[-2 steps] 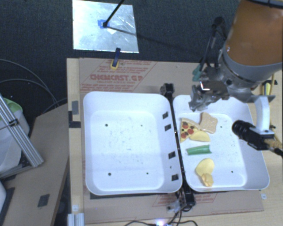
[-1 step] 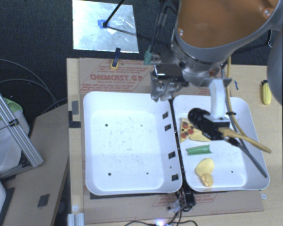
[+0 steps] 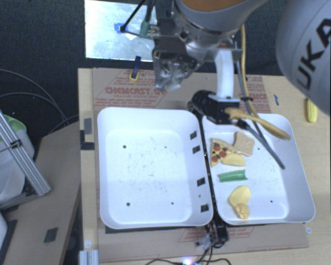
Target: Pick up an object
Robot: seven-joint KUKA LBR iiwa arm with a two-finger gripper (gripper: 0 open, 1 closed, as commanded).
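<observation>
Two white bins (image 3: 150,116) sit on a cardboard-covered bench (image 3: 124,90).

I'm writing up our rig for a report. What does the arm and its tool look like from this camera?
The arm is a bulky, rounded grey shell with dark lettering reading "UKA" on its side. An orange band rings it above the wrist. Below sits a grey metal wrist block, and the tool is shiny silver metal. A yellow cable hangs beside a white bracket.

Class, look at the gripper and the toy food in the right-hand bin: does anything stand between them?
Nothing visible does. The gripper hangs above the bench behind the bins, while the pizza slice, toast, green bean and yellow pear lie uncovered in the right bin.
</observation>
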